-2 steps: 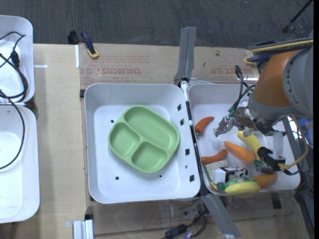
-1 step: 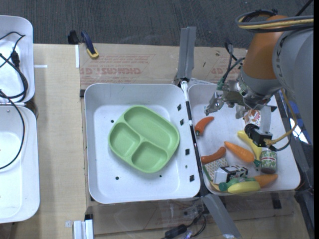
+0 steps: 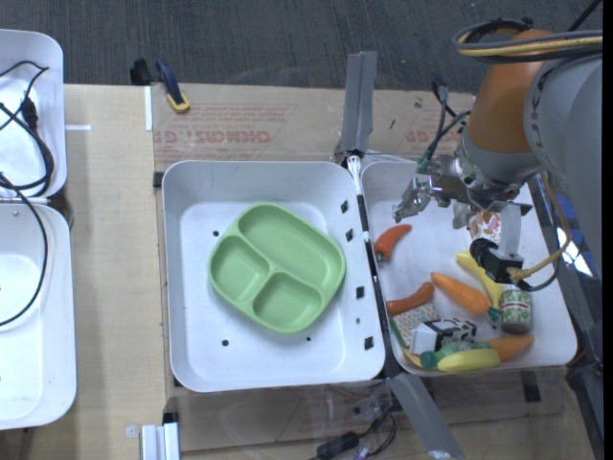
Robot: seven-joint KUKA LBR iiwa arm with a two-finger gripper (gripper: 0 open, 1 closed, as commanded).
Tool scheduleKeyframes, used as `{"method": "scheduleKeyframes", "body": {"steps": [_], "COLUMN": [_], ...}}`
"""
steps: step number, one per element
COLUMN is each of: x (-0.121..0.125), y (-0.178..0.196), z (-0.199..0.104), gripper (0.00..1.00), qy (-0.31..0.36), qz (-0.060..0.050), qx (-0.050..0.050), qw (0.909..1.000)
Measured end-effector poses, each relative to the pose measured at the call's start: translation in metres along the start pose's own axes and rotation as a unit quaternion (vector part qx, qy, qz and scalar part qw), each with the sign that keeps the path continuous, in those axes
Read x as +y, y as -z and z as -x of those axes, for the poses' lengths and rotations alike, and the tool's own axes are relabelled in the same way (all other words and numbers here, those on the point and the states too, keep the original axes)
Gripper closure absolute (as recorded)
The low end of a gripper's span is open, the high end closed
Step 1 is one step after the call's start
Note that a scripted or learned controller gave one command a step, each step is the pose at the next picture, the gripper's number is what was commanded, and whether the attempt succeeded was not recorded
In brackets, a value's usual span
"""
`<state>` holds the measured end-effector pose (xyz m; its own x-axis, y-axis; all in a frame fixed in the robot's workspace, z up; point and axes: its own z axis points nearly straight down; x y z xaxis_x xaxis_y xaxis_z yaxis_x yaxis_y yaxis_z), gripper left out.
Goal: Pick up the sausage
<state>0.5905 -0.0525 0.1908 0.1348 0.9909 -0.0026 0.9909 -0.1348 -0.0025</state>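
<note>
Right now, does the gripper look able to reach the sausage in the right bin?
Probably yes. The sausage lies uncovered by the right bin's left wall, and the gripper hangs above the same bin. The orange pepper lies between them, and the carrot is close beside the sausage.

Arm (image 3: 536, 94) hides the right bin's (image 3: 565, 353) far corner.

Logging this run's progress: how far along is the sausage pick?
Done: the arm is over the right bin. In hand: the gripper hovers near the bin's far edge, nothing visible between its fingers. Left: the sausage lies on the bin floor, apart from the gripper, ungrasped.
</note>
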Motion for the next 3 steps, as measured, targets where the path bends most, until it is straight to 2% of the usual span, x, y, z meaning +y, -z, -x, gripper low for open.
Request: {"method": "scheduleKeyframes", "body": {"steps": [1,2,3], "x": [0.017,0.066,0.026], "y": [-0.051,-0.099,-0.099], "z": [0.044,0.082,0.039], "gripper": [0.00,0.00,0.00], "qy": [0.018,0.103,-0.037], "qz": [-0.001,0.001,0.000], "qx": [0.000,0.000,0.001], "qw": [0.9998,0.9946,0.9993]}}
